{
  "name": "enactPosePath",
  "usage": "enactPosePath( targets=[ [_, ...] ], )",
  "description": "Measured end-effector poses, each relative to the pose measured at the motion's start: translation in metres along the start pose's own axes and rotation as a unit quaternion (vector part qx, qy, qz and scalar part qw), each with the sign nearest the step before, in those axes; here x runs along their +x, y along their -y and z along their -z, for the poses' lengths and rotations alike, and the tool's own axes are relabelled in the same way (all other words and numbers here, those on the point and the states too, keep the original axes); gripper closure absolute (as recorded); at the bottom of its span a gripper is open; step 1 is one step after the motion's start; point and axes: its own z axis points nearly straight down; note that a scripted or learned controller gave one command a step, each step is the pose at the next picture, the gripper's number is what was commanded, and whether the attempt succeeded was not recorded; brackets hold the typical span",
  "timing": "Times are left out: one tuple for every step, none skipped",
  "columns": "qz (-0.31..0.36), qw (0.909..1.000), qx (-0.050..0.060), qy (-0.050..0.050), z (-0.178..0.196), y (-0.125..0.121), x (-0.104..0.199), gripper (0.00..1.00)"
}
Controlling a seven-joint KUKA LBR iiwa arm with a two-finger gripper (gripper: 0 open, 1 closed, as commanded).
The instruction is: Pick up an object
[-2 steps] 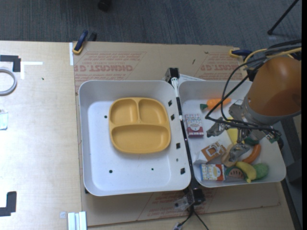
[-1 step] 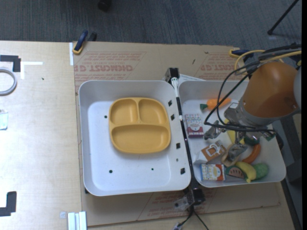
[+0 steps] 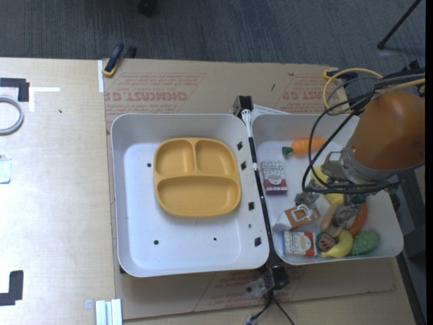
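My gripper (image 3: 331,204) reaches down into the right bin (image 3: 385,212), low over a pile of small toy items. Right under and around it lie a yellow piece (image 3: 335,197), a tan wooden peg (image 3: 329,217) and a red-orange piece (image 3: 359,218). An orange-brown packet (image 3: 300,215) lies just left of the gripper. At the bin's front are a small printed box (image 3: 299,243), a yellow banana (image 3: 339,246) and a green lump (image 3: 366,242). Farther back are a pink-and-white carton (image 3: 274,177) and an orange carrot (image 3: 305,146). The arm's orange band (image 3: 392,131) hides part of the bin.
The left bin (image 3: 135,235) holds a yellow divided plate (image 3: 197,177). Yellow and black cables (image 3: 342,87) loop above the right bin's back edge. A clamp (image 3: 243,105) sits where the two bins meet at the back.
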Motion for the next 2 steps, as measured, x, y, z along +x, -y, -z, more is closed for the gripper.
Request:
enactPosePath(
  targets=[
    [0.228,0.9737,-0.001,0.001,0.0,0.023,0.025,0.0],
    [0.224,0.9747,0.0,0.002,0.011,0.025,0.024,1.0]
  ],
)
